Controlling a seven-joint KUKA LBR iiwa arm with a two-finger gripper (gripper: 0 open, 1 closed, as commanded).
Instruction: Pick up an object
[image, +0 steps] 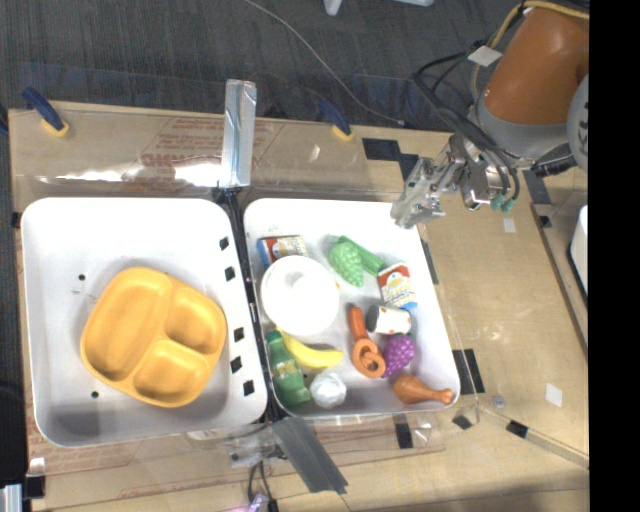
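On the desk (500, 330), a divided tray (152, 335) is held in the left bin (45, 300). In the right bin (440, 345), a plate (298, 293) is set near the left wall, a banana (312, 353) before it, toy grapes (399, 352) to the right.

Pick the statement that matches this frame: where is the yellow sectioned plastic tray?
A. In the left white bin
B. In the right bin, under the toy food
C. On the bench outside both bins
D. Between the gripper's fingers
A: the yellow sectioned plastic tray lies flat inside the left white bin, while the gripper is over the far right corner of the right bin.
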